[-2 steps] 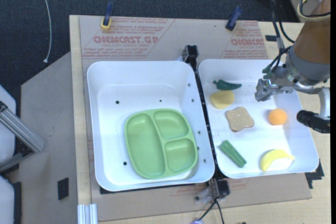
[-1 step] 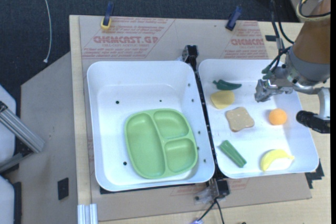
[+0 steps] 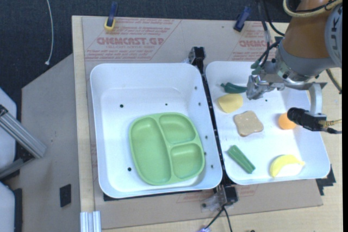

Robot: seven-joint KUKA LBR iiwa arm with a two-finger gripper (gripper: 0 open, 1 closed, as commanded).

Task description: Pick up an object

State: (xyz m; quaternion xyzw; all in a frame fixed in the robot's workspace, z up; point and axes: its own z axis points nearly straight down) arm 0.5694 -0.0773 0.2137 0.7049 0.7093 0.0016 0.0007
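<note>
Gripper [image 3: 256,89] low over the back part of the right bin [image 3: 318,156], arm reaching in from the right; its tip sits between a dark green piece [image 3: 234,87] at the bin's rear and a pale yellow wedge [image 3: 230,103] just in front. Whether the claw is spread or pressed together I cannot tell at this angle, and nothing is visibly pinched. Candidate objects all lie in the right bin: yellow wedge, tan bread-like slab [image 3: 249,123] near the middle, orange ball [image 3: 285,121] toward the right wall, green stick [image 3: 240,159] at the front, yellow banana-shaped piece [image 3: 286,165] front right. Left bin [image 3: 109,84] holds a green divided plate [image 3: 165,147], well apart from the arm. Judgement: nearest targets are the wedge and the dark green piece. For a clean pick, centre over one item alone, descend straight, and close across its narrow side. Risk: the wedge lies near the divider wall, so a finger may foul the rim or nudge the neighbour.
</note>
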